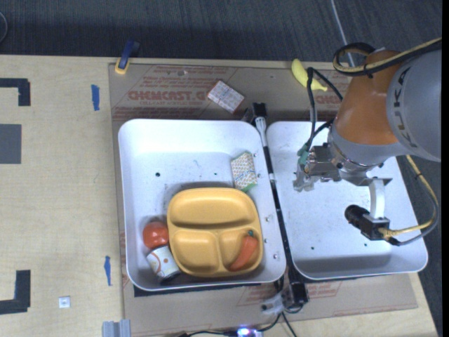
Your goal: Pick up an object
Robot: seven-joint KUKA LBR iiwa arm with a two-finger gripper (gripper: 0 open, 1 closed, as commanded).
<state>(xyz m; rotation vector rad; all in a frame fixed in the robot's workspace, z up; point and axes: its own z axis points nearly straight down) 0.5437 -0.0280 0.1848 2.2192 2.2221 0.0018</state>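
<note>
My hand [303, 182] hangs over the right bin [393, 258], near its left wall, with my orange-banded wrist above it. From this angle the tips are small and blurred, so I cannot tell whether they stand apart or together, and I see nothing between them. The things to pick all lie in the left bin [140, 146]. A yellow divided tray [203, 220] sits in its lower half, with an orange carrot-shaped toy [245, 251] in the tray's lower right compartment. Just left of the tray rest a red-orange ball [155, 234] and a small white can [162, 262], touching or nearly so. A patterned packet [243, 169] lies above the tray, close to the bin's right wall.
</note>
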